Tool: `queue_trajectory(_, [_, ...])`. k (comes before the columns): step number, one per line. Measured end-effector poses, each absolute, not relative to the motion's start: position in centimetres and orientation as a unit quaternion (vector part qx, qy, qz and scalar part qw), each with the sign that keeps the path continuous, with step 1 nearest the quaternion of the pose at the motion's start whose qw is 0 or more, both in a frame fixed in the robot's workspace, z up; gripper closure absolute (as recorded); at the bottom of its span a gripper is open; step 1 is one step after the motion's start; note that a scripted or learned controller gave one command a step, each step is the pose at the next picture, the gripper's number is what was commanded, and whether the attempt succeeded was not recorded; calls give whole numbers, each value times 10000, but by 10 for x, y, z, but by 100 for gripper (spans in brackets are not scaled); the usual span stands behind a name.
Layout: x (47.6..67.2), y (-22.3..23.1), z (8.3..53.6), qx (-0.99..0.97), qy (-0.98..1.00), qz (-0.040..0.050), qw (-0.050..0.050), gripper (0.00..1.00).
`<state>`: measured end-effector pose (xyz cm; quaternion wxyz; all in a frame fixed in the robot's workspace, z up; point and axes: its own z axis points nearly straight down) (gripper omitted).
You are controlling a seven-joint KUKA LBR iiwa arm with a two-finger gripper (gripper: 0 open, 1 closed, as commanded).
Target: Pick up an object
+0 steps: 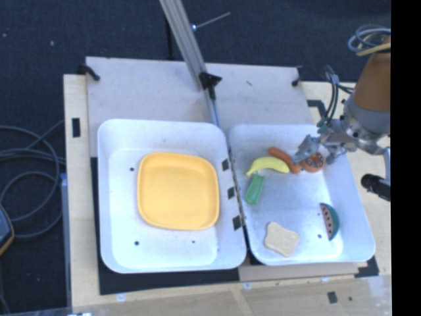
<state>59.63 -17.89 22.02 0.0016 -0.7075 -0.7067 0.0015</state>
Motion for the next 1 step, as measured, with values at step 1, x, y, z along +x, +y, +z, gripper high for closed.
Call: queue_trajectory(1, [595, -180, 171, -7075, -7068, 12, 13, 0])
